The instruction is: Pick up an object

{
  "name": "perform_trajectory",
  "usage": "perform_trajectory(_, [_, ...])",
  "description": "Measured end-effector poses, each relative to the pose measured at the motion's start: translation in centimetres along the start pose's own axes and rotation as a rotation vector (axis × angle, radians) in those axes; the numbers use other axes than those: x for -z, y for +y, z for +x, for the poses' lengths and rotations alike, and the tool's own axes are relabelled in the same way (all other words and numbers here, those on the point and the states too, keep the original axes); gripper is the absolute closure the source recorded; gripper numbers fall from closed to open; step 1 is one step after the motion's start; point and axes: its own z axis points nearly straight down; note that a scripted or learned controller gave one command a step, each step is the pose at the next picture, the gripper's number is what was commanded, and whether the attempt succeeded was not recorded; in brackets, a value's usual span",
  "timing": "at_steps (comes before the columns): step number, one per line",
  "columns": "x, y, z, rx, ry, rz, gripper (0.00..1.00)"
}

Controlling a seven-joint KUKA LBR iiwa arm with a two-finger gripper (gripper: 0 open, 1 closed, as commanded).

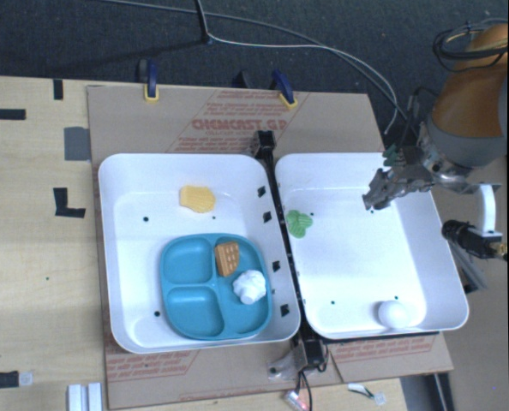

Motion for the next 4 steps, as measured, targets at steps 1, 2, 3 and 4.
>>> perform_trajectory(1, [-0.9,-0.3,4.3,0.000,0.000,0.001,1.00])
perform_trajectory(2, [-1.0,-0.3,9.2,0.001,0.000,0.000,1.00])
perform_trajectory(3, [-0.6,-1.6,14.1,0.001,0.000,0.000,1.00])
perform_trajectory(4, [-0.7,-3.3,19.4,0.001,0.000,0.001,1.00])
